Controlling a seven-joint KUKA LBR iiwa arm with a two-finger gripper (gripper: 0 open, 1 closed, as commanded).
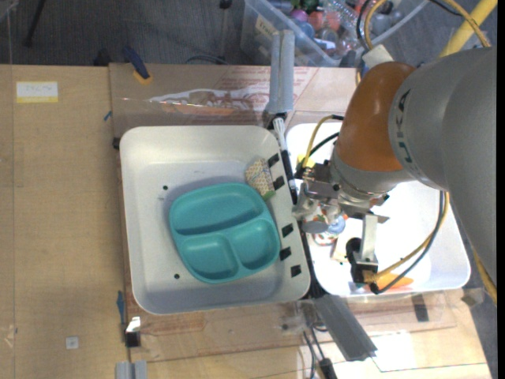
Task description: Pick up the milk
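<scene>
The arm (418, 125) reaches into the right bin (450, 267), its gripper (322, 215) low near that bin's left wall. Finger state: cannot tell. A small object beneath it, possibly the milk (335, 226), is mostly hidden. A teal tray (223, 231) lies in the left bin (150, 212).

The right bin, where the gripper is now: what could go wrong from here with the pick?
1. The gripper is low in the right bin, near the wall shared with the left bin; it may hit that wall.
2. The arm covers much of the right bin, so the milk cannot be made out; it might close on a wrong item.
3. Yellow cables hang close and could snag.
</scene>
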